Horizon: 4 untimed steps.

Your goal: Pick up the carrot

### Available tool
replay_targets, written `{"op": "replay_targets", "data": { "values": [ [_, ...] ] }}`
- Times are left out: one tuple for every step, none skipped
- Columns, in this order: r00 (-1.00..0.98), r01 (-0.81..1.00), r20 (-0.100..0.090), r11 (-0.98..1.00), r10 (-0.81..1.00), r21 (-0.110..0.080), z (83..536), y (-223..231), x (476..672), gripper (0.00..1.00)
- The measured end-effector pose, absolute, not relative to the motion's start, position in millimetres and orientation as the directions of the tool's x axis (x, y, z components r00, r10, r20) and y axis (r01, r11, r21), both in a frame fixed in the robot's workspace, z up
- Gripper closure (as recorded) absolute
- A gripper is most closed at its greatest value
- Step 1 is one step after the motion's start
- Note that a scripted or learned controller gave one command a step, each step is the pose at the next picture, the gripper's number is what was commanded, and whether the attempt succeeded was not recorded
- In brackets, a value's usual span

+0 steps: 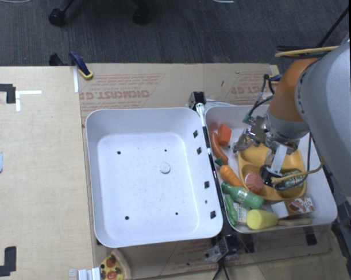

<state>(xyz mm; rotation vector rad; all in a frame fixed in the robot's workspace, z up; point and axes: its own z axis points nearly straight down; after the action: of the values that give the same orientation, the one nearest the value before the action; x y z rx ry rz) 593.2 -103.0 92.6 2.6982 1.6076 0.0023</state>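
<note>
The bench (39,187) is pale wood, with black marks and a strip of white tape at its far left. Beyond it lies dark carpet (189,27), where the wheeled foot of a chair (62,14) stands. A blue-and-yellow tool (81,66) lies at the bench's back edge. A sheet of printed cardboard (133,89) is spread under both bins, and a toy pizza slice (111,268) rests at its front-left corner.

The left bin (142,183) shows a white floor with a few small dark holes. The right bin (288,226) is crowded.

The carrot (230,176) lies in the right bin near its left wall, about halfway down. Its long axis runs on a slant, from upper left to lower right (which end is the tip I cannot tell). An orange chunk (223,134) sits above it. A green bottle (242,195) lies just below on a similar slant, touching or nearly touching the carrot's lower end, and a yellow lemon (261,219) sits further down.

The gripper (244,143) hangs over a yellow dish (253,157) — up and to the right of the carrot, and apart from it. Whether it is parted or closed cannot be made out, and nothing is seen held in it. The grey arm (335,102) with its orange band fills the right side.
</note>
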Motion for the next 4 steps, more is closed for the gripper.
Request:
{"op": "replay_targets", "data": {
  "values": [
    [0.53,0.848,0.007,-0.53,0.848,0.002,94,-151,594.9,0.0],
    [0.592,0.806,0.043,-0.592,0.805,-0.012,97,-178,558.2,0.0],
    [0.64,0.768,0.006,-0.64,0.768,0.009,109,-101,513.9,0.0],
    [0.747,0.664,0.013,-0.747,0.665,0.029,102,-97,526.1,0.0]
  ]
}}
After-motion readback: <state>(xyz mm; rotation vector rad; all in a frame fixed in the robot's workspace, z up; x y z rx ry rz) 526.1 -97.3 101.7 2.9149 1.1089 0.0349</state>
